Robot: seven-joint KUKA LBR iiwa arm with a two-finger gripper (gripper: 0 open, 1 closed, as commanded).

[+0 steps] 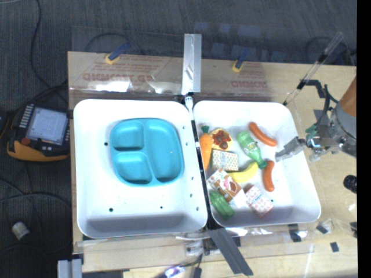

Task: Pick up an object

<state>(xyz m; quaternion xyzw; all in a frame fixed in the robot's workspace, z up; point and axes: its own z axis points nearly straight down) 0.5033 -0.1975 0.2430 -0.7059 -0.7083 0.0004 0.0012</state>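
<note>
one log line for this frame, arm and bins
gripper over right bin's right edge | nothing seen held | toy food pile in right bin | blue tray in left bin

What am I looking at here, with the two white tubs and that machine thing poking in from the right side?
This is one camera fixed above a workbench, looking down at a slant. The machine at the right edge is a robot arm, grey with an orange band, and its hand hangs over the right rim of the right white bin. I see nothing between its fingers, so it holds nothing that I can make out.

The left white bin holds a blue divided plate. The right bin holds a heap of toy food: a carrot, a banana, two sausages, a green bottle, and a few small printed boxes.

On the floor at the left lies the arm's handheld control pad. The arm's job is to pick up one object.
</note>
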